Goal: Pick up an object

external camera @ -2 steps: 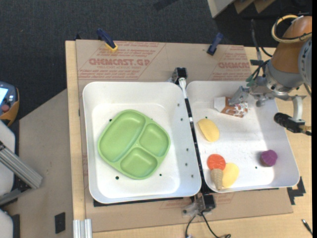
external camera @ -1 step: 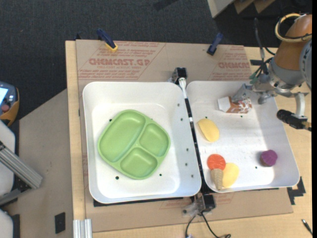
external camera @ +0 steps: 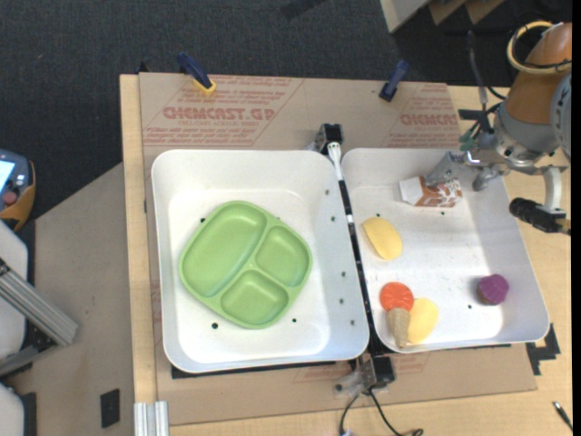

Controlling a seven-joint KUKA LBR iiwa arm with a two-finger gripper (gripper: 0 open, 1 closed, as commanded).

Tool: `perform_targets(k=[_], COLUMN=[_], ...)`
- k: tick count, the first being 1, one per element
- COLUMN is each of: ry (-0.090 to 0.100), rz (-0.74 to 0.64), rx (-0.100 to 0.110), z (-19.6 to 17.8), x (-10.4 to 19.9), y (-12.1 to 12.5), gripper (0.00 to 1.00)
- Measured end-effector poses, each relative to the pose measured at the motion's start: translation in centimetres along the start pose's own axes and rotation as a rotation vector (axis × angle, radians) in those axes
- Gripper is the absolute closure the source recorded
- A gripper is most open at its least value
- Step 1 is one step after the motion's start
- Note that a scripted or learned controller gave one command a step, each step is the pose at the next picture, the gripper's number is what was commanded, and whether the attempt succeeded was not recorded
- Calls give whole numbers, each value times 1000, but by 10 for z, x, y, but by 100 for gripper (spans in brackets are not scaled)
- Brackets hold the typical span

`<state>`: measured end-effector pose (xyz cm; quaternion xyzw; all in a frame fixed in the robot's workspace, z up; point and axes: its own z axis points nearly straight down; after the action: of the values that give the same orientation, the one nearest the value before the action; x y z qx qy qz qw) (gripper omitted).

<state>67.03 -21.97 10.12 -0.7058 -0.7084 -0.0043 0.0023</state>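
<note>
Nearest the camera, at the front edge of my right bin (external camera: 522, 243), lie a pale yellow piece (external camera: 422, 319) and a tan cone-like piece (external camera: 398, 327), touching each other, with an orange round thing (external camera: 396, 295) just behind them. My gripper (external camera: 447, 182) sits far from those, over the back part of the same bin, my grey arm with its orange band (external camera: 545, 53) coming in from the right. Whether it is open or closed I cannot tell. Right at its tip is a small white and reddish-brown object (external camera: 424, 192), resting on the bin floor or just off it; I cannot tell which, nor whether I have any hold of it.

Moving outward, a yellow oval object (external camera: 383, 239) lies near the bin's left wall, in front of and to the left of my gripper. A purple ball (external camera: 493, 289) sits alone toward the front right, well apart from the others.

Across the divider, the left bin (external camera: 172, 243) holds a green tray (external camera: 245, 263) with three compartments, lying flat in the middle. Both bins rest on a cardboard sheet (external camera: 227, 107) held by blue clamps (external camera: 195, 73) at the back.
</note>
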Motion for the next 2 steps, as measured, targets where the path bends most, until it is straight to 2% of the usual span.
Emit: perform_targets(k=[1, 2], ry=[-10, -16], rz=[-1, 0], rx=[-17, -17], z=[-15, -260], x=[-2, 25], y=[4, -1], gripper=[100, 100])
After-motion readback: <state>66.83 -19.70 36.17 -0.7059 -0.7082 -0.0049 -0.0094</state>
